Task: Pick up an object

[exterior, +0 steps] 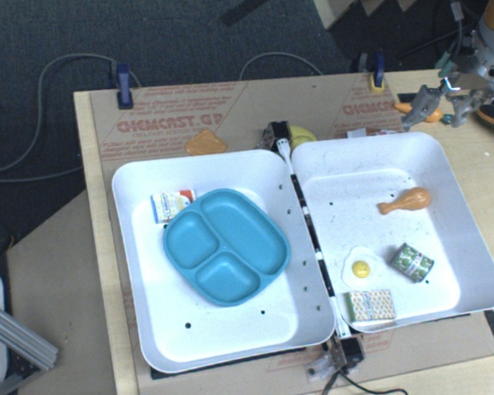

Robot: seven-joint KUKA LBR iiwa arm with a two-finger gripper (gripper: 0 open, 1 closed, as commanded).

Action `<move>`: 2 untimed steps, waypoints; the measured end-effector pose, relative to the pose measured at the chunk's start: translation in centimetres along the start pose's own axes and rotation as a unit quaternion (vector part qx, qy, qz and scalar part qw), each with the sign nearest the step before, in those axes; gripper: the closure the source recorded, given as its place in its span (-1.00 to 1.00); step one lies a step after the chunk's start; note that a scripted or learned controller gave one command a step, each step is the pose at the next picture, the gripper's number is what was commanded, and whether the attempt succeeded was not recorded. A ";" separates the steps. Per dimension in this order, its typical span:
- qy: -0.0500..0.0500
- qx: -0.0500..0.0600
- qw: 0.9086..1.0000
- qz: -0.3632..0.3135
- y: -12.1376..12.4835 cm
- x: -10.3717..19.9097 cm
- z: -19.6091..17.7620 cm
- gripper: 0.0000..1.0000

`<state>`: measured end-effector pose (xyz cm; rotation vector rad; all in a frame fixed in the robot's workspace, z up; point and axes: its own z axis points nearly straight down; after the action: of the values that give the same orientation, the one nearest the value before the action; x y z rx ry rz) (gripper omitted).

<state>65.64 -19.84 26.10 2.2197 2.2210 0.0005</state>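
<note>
We see gripper (453,103) at 2 o'clock outside right bin (466,215); can't tell its state. Drumstick (406,201) untouched.

Bright, even overhead light, soft short shadows, slight glare on the white bins (147,332), mildly soft focus.

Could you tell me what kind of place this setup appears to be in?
Probably a robotics lab set up for grasping trials. Two white bins, left and right, sit on a clamped board, holding toy items such as a blue plate, a fried egg and a drumstick. Cables trail over dark carpet.
</note>
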 end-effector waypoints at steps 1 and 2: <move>0.003 0.008 1.000 0.001 -3.9 -0.3 13.0 -1.00; 0.002 0.006 1.000 0.002 -12.6 1.5 15.0 -1.00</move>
<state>53.02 -18.34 11.07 2.2314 2.2255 -0.0072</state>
